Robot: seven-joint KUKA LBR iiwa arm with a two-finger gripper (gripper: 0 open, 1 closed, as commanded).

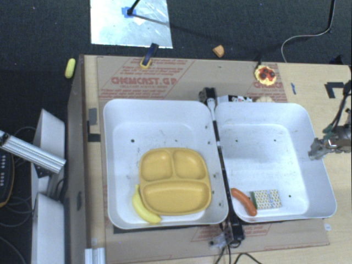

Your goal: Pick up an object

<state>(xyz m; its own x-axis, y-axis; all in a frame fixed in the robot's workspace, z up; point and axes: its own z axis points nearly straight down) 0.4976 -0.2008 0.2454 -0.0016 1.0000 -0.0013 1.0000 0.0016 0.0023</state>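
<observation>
You see orange hot dog (pixel 243 201) lying slantwise at front of right bin (pixel 308 147), beside patterned packet (pixel 267 199); gripper (pixel 322 146) hovers at bin's right rim, finger state unclear

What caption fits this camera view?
Gripper at right bin edge; hot dog, patterned packet inside; yellow tray, banana left.

High fixed camera, slanting down, both bins (pixel 220 147)
</observation>
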